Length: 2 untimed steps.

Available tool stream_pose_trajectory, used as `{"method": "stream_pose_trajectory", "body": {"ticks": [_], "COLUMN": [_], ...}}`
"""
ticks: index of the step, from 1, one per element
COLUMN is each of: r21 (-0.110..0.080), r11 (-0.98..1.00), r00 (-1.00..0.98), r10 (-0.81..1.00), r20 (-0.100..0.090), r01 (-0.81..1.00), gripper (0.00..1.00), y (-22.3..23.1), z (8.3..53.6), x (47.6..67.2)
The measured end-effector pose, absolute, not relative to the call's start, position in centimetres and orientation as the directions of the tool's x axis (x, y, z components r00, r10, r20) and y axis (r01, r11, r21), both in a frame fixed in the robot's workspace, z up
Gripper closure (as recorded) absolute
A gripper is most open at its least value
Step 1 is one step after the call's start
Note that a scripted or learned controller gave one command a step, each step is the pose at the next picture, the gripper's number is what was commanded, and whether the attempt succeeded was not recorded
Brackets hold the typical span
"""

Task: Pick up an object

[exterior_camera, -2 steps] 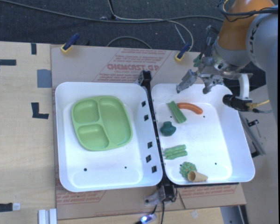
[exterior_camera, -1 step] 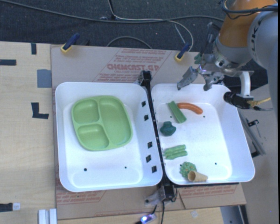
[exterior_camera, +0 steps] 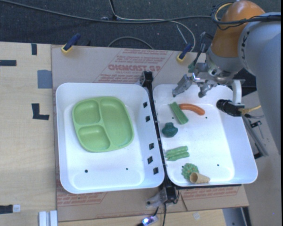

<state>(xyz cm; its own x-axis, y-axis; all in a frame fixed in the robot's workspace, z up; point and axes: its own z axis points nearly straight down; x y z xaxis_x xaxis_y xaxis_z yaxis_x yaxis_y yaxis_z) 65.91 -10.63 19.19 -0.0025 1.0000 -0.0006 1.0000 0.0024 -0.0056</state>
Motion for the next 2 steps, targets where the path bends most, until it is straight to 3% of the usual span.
{"method": "stream_pose_trajectory", "body": {"ticks": [2], "r21": [-0.005], "r11": [0.002], "r00": [-0.002], "r10": [1.000], "r20": [-0.002], "r01": [1.000], "gripper": [0.00], "y": [-10.6], "z": [8.3], "x": [65.4]}}
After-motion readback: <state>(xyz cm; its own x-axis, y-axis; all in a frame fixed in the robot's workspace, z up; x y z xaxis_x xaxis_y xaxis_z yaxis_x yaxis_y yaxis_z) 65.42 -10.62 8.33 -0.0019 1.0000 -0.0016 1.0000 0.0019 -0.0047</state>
